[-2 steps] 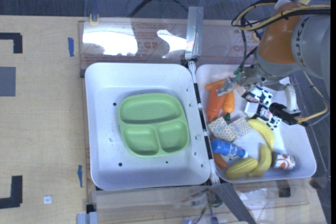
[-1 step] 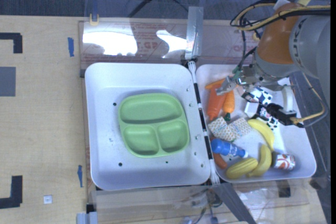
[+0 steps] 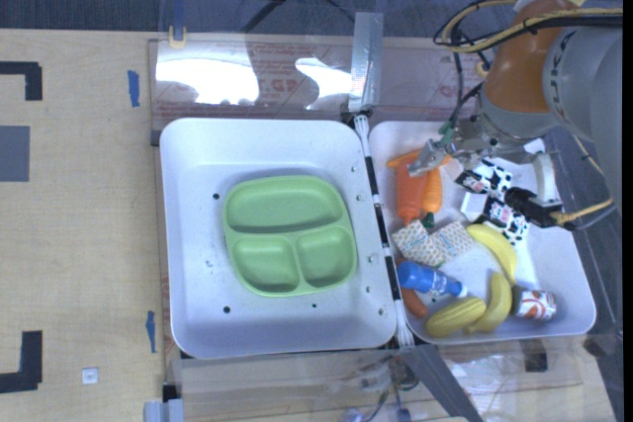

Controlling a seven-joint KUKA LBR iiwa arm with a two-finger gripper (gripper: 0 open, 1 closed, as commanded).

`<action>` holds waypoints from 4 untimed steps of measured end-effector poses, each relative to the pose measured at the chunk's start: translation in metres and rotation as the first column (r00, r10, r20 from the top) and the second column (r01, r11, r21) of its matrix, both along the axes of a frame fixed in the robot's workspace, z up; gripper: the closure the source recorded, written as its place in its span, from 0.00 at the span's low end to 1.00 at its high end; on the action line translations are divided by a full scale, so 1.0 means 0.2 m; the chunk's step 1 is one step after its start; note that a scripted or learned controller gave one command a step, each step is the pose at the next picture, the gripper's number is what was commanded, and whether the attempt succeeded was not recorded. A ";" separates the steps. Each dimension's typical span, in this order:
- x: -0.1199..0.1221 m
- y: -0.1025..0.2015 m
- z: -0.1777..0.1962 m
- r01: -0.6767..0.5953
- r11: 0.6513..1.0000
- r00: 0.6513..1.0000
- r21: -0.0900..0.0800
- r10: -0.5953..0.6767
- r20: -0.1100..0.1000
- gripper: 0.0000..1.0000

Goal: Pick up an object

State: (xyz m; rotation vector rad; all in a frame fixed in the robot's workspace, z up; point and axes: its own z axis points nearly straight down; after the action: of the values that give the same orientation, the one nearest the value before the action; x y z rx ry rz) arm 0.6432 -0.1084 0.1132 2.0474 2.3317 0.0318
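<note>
The right bin [image 3: 572,274] holds several items. An orange carrot-like toy [image 3: 418,199] lies at its upper left, and my gripper [image 3: 433,157] hangs just above that toy's top end, low in the bin. To the right of the gripper lies a black-and-white spotted toy [image 3: 485,181]. Two yellow bananas [image 3: 495,252] [image 3: 465,314] lie toward the front. A blue bottle [image 3: 431,281] and tan waffle-like pieces [image 3: 435,240] sit between the carrot and the bananas. Nothing shows held in the gripper.
The left bin [image 3: 188,145] carries a green divided plate [image 3: 288,233] in its middle. A red-and-white can [image 3: 536,305] rests at the right bin's front right corner. A clear back wall with a grey post [image 3: 366,64] stands behind both bins.
</note>
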 end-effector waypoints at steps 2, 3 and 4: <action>-0.12 -0.20 0.01 0.035 0.999 0.999 0.005 -0.035 -0.016 0.00; -0.11 -0.45 -0.11 0.038 0.999 0.999 0.010 -0.038 -0.026 0.00; -0.11 -0.46 -0.07 0.039 0.999 0.999 0.006 -0.039 -0.026 1.00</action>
State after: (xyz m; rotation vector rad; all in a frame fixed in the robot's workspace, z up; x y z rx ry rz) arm 0.6217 -0.2011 0.0997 2.1078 2.3089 0.0113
